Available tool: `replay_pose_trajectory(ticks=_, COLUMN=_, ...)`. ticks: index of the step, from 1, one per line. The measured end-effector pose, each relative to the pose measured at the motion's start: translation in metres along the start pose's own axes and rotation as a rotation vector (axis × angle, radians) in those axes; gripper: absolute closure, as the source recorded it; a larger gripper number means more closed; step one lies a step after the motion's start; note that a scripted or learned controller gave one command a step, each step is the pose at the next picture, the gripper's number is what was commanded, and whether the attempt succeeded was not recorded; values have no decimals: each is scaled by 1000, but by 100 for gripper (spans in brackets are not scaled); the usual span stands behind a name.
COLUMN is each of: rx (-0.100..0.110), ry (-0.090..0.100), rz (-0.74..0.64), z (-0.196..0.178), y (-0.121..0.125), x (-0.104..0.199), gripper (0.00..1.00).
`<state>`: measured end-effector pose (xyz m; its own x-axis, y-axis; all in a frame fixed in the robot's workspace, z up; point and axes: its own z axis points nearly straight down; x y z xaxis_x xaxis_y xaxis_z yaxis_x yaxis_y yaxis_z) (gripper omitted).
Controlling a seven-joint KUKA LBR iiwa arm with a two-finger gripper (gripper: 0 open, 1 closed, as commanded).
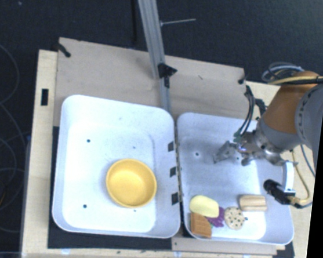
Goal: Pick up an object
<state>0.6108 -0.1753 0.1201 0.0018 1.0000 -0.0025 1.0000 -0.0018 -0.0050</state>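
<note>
In the right bin [208,131], my gripper [233,157] hangs over the bare white floor at the middle, open, with nothing between its fingers. Along that bin's front edge lie a yellow lemon-shaped piece [204,205], a brown wedge [200,224], a small purple piece [218,221], a round speckled cookie [234,218] and a tan wooden block [252,202]. These all lie nearer the front than the gripper and apart from it. A yellow bowl [131,182] stands upright in the left bin [86,122].
A grey metal pole [153,31] slants from the top of the view down to the divide between the bins. The arm's orange band [284,105] and a black cable [248,115] hang over the right bin's back right corner.
</note>
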Motion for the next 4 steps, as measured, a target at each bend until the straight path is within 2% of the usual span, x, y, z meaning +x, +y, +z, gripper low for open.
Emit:
replay_pose_trajectory(ticks=1, rx=-3, ry=-1, rz=2, z=20, y=0, x=-2, gripper=0)
replay_pose_trajectory(ticks=2, rx=-9, ry=-1, rz=4, z=7, y=1, x=-2, gripper=100)
replay_pose_trajectory(ticks=3, rx=-11, ry=2, rz=3, z=-48, y=-8, x=-1, gripper=100)
replay_pose_trajectory(ticks=4, rx=-13, ry=0, rz=-5, z=-102, y=-6, x=-3, gripper=100)
